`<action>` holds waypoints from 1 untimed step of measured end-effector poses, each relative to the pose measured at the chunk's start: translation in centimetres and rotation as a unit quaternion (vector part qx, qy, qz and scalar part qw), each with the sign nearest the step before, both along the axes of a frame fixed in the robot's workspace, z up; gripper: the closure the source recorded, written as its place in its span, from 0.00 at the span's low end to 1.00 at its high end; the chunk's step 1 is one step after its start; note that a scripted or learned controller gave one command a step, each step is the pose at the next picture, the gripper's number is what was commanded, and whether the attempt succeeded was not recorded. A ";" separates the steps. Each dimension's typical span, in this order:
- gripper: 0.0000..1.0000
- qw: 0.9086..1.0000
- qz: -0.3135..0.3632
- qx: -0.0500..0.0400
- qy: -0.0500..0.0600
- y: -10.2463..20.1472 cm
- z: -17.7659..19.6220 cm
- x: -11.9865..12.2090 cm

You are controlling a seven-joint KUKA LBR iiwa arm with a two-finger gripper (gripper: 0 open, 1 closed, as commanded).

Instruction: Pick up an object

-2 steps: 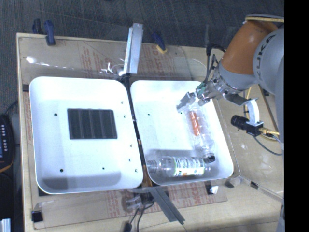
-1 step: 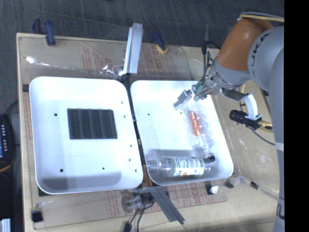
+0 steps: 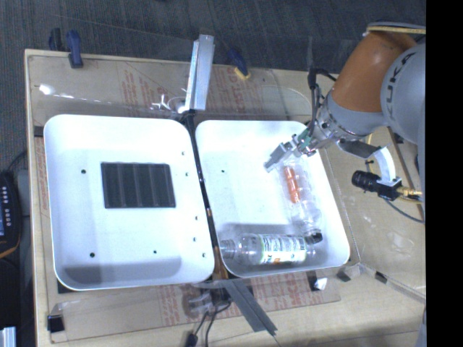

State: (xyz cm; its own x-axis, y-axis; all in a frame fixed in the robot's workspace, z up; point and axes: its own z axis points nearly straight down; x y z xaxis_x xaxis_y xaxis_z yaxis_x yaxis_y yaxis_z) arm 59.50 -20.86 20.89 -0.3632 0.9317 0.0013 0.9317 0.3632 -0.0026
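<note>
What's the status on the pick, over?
Gripper above right bin, nothing held. Orange-label bottle just below it, second bottle along near wall. Nothing blocking.

So the grey KUKA arm with the orange band above its wrist (image 3: 376,78) comes in from the right side of the view, angled down and to the left. The two-finger metal gripper (image 3: 278,157) sits at the end, pointing lower-left. It's too small and blurry to make out more.

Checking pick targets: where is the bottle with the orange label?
In the right bin, right side, the orange-label bottle lies just below the gripper, above the larger bottle.
</note>
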 end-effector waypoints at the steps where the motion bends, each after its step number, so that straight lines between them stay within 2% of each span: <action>1: 0.00 0.999 0.045 -0.001 -0.001 0.0 0.7 0.0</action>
State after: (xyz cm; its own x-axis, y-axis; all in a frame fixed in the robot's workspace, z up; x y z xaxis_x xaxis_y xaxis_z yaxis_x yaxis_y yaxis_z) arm 59.48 -20.85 21.57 -0.4454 0.8954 -0.0011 0.8954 0.4454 -0.0006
